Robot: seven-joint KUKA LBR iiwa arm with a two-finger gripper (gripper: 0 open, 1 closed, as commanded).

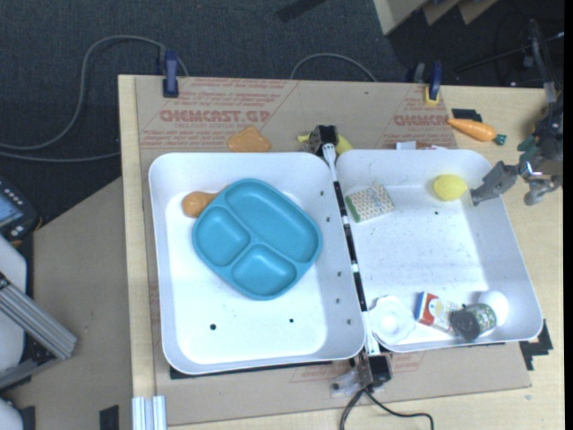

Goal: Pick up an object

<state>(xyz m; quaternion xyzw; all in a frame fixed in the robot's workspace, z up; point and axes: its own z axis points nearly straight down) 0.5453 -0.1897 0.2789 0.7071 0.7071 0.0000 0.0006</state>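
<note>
I'm pre-grasp: gripper (503,181) at right edge, can't tell its state, next drop onto the lemon (449,186).

A blue divided plate (257,237) lies tilted in the left bin (251,343), with an orange lump (196,203) touching its far left edge. In the right bin (515,267), a yellow ball (449,186) sits near the far right corner and a checkered pad (370,202) near the far left. Along the near edge lie a white cup (390,316), a red and white packet (431,310) and a dark can (473,321). The jaws (503,183) hang at the bin's far right rim, beside the ball. A toy carrot (473,130) rests on the surface beyond.
</note>
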